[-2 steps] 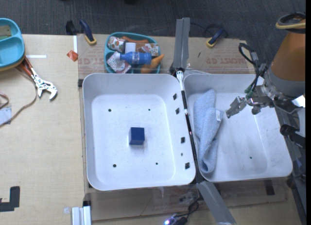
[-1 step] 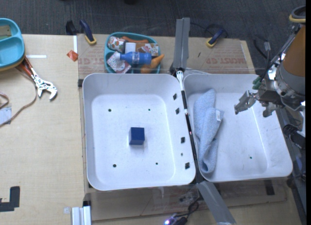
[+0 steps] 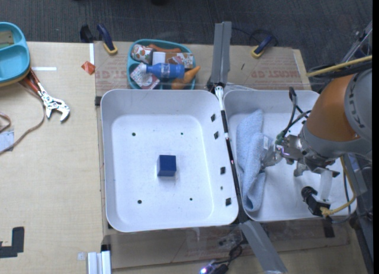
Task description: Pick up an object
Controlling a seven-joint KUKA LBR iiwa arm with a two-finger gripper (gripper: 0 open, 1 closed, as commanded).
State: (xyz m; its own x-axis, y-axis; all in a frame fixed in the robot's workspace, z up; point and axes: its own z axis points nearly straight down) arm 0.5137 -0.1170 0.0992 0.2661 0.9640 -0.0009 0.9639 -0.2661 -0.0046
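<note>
A small blue cube lies near the middle of the left bin. In the right bin a light blue cloth is draped along the left side, bunched and folded lengthwise. My gripper is low in the right bin, against the right edge of the cloth, reaching in from the orange-banded wrist. Its fingers are pressed into the cloth's folds.
Behind the left bin stands a blue bowl full of small packets and a bottle. A wrench and a light blue tray lie on the bench at far left. Cables hang by the wrist on the right.
</note>
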